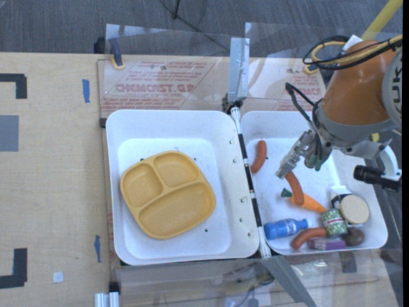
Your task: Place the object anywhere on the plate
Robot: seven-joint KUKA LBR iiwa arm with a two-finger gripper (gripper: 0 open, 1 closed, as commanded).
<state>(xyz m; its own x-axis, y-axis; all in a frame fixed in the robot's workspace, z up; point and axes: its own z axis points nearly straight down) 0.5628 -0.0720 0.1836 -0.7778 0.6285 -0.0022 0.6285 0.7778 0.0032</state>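
Claw: gripper (295, 160) hangs over the right bin (377, 235), fingers apart, nothing between them.
Object: none held; carrot (307, 201), sausages (258, 155), bottle (284, 228) lie in that bin.
Plate: yellow plate (167, 194) in left bin (121, 133), bare.

- We see two shallow white plastic bins side by side: left bin (121, 190), right bin (377, 232).
- A yellow three-compartment plastic plate (167, 194) lies in the left bin.
- In the right bin, an orange-red toy sausage (258, 156) lies near the dividing edge.
- An orange toy carrot (305, 201) lies mid-bin, and a blue plastic bottle (285, 228) lies in front of it.
- The two-finger gripper (293, 160) hangs above the right bin, between the sausage and the carrot.
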